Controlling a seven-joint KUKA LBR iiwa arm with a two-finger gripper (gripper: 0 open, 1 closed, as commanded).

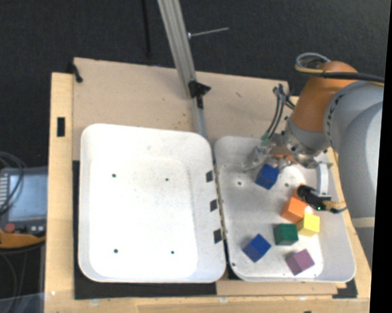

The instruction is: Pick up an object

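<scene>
The purple cube (300, 261) lies nearest, grouped with other blocks in the right bin (239, 159). Further back, the end effector (271, 159) is lowered over a blue cube (267, 176), presumably for grasping; its state cannot be told.

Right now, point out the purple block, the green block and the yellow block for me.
purple block (300, 261): camera view, middle of its top face.
green block (285, 234): camera view, centre of its top face.
yellow block (310, 225): camera view, middle of its top face.
</scene>
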